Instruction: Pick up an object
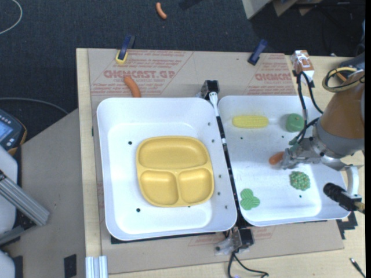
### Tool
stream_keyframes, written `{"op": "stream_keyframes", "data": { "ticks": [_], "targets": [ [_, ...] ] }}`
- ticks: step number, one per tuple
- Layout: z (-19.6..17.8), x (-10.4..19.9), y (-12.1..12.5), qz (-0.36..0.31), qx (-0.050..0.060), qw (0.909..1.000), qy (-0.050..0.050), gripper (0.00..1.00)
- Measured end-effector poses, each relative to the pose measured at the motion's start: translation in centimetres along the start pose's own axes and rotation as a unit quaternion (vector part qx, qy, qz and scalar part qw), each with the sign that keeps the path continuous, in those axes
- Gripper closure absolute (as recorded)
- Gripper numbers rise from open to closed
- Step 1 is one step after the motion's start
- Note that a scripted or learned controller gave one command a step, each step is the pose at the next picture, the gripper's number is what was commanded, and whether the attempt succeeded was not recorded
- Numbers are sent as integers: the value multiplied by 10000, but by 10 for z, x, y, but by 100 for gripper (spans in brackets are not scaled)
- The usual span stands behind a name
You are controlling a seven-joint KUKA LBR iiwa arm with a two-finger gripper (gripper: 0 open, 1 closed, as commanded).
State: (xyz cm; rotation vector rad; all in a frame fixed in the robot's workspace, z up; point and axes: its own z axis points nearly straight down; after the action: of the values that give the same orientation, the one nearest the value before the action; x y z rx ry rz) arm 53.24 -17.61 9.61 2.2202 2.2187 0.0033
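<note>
Orange carrot piece (276, 158) lies touching my jaws (288, 160) on their left; whether they grip it, I cannot tell. Green broccoli (299, 180) sits just below them.

You see the end effector (288, 159) covering most of an orange item (275, 158); identity unreadable. The arm (348, 120) is cut off at the right edge.

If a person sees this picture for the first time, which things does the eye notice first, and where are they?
The big yellow divided tray stands out first, in the middle of the left bin. Next comes the grey and orange arm reaching in from the right, its end effector low in the right bin beside a small orange object. A yellow corn cob and green toy foods lie around it.
</note>
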Motion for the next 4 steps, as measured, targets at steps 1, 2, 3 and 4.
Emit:
{"op": "stream_keyframes", "data": {
  "ticks": [1, 2, 3, 4],
  "targets": [
    [-44, -3, -3, 1, -10, 10000, -11, 100],
    [-108, -4, 3, -12, -27, 10000, -15, 100],
    [-130, -4, 4, -12, -10, 10000, -11, 100],
    [-120, 51, 21, -33, 20, 10000, 10, 100]
  ]
}}
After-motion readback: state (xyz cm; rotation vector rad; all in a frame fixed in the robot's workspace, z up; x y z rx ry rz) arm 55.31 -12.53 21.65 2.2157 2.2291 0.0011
